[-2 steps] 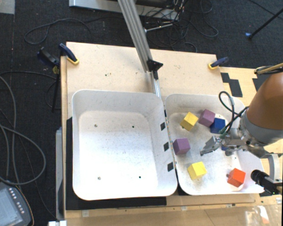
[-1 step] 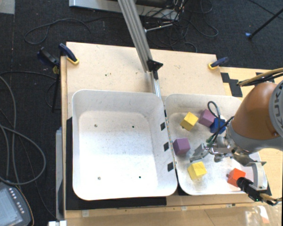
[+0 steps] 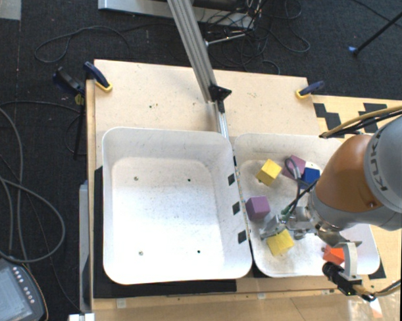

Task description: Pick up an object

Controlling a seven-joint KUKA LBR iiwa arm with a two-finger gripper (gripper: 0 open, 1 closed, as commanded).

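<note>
The right bin (image 3: 254,146) holds several small blocks. A yellow cube (image 3: 269,172) lies near its back, with a purple block (image 3: 295,167) and a blue block (image 3: 310,175) beside it. A purple cube (image 3: 257,207) sits further forward on the left. Another yellow block (image 3: 280,243) lies at the front, directly under my gripper (image 3: 277,229). The gripper hangs low over that block from the right, its metal fingers close around the block's top. An orange piece (image 3: 334,254) shows under the arm at the front right.
The left bin (image 3: 163,201) stands beside the right one, sharing a middle wall. A slanted metal pole (image 3: 195,48) rises from the back of the bench. Clamps (image 3: 98,77) sit at the bench's rear corners.
</note>
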